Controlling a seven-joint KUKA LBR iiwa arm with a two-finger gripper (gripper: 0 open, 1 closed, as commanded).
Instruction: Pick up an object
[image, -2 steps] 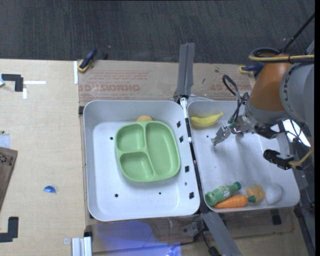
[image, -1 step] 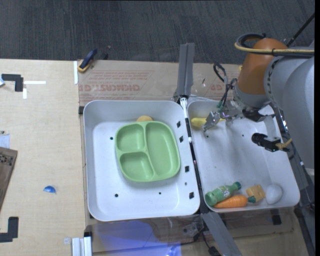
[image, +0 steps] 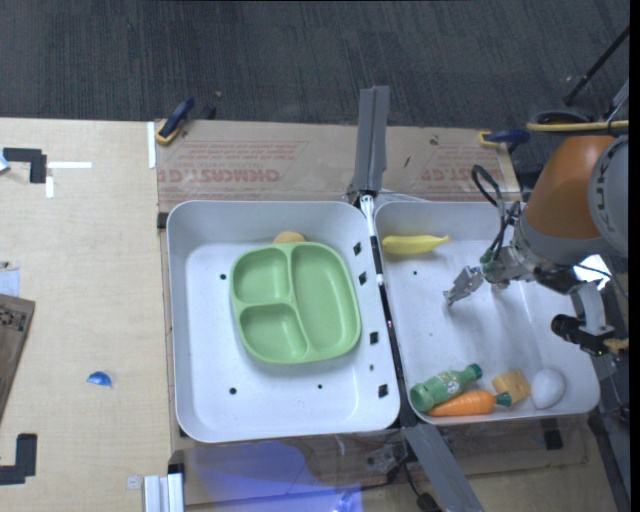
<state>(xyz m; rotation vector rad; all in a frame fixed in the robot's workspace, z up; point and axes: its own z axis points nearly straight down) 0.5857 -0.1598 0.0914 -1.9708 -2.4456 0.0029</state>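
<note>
Gripper (image: 462, 289) hangs over bare floor in the right bin (image: 520, 330); whether it is open or closed, I cannot tell.
Banana (image: 413, 243) lies near the far wall; bottle (image: 445, 386), carrot (image: 463, 404), block (image: 511, 384) and egg (image: 547, 388) crowd the near wall; a green tray (image: 296, 301) occupies the left bin (image: 200, 330).

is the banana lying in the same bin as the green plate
No, the banana lies in the right bin, while the green divided plate sits in the left bin.
</note>
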